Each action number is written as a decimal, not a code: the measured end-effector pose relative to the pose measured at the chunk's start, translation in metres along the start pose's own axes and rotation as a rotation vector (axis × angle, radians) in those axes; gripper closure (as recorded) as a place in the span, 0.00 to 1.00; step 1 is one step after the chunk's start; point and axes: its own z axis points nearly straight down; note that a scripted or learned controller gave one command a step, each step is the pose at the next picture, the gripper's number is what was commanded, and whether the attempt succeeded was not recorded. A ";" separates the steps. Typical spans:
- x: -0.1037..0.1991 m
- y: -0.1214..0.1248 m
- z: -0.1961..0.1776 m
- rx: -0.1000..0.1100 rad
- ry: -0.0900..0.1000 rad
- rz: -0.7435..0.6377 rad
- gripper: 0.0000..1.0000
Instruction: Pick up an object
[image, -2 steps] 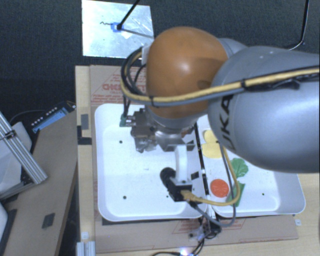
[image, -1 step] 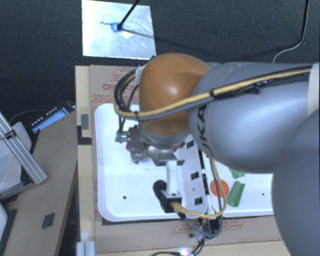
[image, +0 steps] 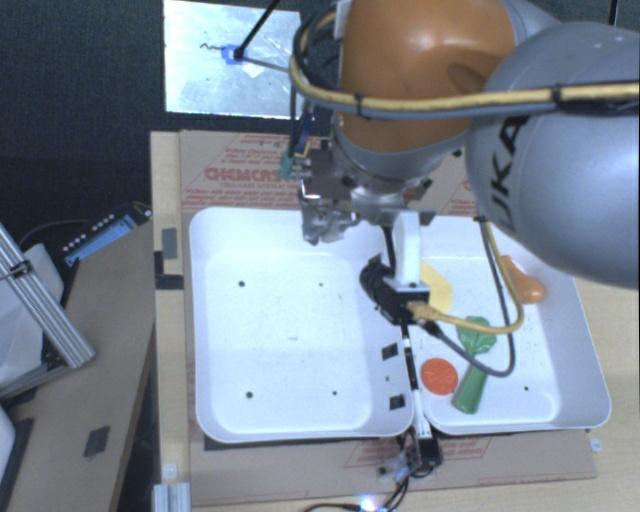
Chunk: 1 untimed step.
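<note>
Hand (image: 318, 228) hung over the left bin's (image: 215, 300) far rim, grip impossible to tell; disc (image: 439, 375) and green toy (image: 472, 368) lay in the right bin (image: 572, 392).

Four small things lie in the white bin (image: 545, 385) at the lower right of the frame. A round orange-red disc (image: 438, 375) lies flat. Just beside it, on its right, is a green toy (image: 472, 365) with a leafy top, lying tilted. Above them is a flat yellow piece (image: 437, 285), partly hidden. Farther right lies a long orange thing (image: 522, 281).
</note>
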 end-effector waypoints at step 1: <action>0.031 -0.031 0.073 0.020 -0.004 -0.007 1.00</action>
